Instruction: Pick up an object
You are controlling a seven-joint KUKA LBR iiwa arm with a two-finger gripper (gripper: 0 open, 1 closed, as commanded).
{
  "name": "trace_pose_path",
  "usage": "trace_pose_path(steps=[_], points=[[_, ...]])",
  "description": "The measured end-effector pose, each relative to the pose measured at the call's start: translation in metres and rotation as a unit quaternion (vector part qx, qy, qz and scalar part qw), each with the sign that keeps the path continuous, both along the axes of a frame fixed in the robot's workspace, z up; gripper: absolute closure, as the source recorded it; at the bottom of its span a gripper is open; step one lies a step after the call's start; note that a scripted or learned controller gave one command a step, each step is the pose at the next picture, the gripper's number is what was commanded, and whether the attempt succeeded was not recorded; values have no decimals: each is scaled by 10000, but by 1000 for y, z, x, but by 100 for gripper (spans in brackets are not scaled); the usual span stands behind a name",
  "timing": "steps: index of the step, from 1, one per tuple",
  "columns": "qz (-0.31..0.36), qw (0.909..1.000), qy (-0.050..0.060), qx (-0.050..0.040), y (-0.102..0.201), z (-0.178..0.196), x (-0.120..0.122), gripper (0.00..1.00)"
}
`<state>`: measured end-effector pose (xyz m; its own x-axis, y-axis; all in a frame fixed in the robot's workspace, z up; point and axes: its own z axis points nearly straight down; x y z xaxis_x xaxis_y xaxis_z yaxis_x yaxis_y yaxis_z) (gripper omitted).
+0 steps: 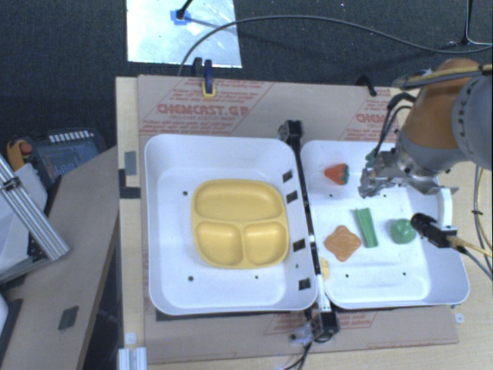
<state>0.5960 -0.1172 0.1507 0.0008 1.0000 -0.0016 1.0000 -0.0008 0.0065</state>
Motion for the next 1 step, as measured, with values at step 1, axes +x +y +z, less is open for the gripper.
trace_pose_path(steps=[1], points=[[1,10000,2,1,-4,47,-5,100]])
